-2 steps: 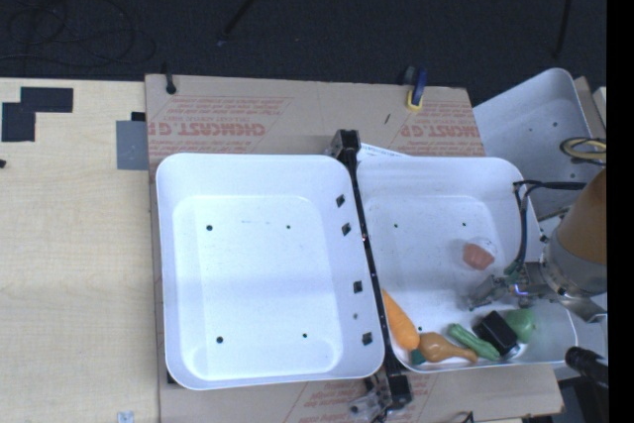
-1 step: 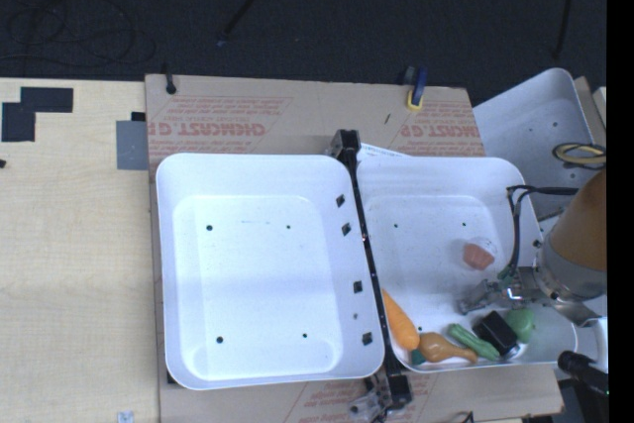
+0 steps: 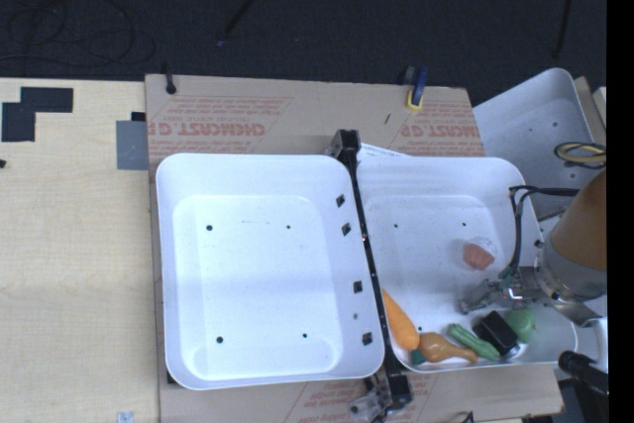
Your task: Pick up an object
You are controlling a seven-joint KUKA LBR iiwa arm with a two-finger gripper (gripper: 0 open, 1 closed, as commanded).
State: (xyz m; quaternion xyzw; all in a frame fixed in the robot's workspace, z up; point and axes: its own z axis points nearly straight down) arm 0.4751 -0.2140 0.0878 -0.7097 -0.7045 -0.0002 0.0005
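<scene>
The right bin [image 3: 436, 188] holds several small objects near its front right corner. A pink-red lump [image 3: 478, 256] lies alone near the right wall. An orange carrot shape [image 3: 399, 317] leans along the divider, with a yellow-orange piece [image 3: 442, 347] beside it. A green pod [image 3: 474, 340], a black block [image 3: 495, 331] and a green ball [image 3: 522, 321] sit close together. My gripper [image 3: 477, 296] reaches in from the right, low over the bin floor, between the pink-red lump and the black block. I see nothing clearly held in it.
The left bin [image 3: 258, 188] stands beside the right one, with a black clamp strip [image 3: 359, 253] along the shared edge. The arm's grey body [image 3: 582, 248] hangs over the right bin's right wall. Cardboard [image 3: 297, 119] lies under both bins.
</scene>
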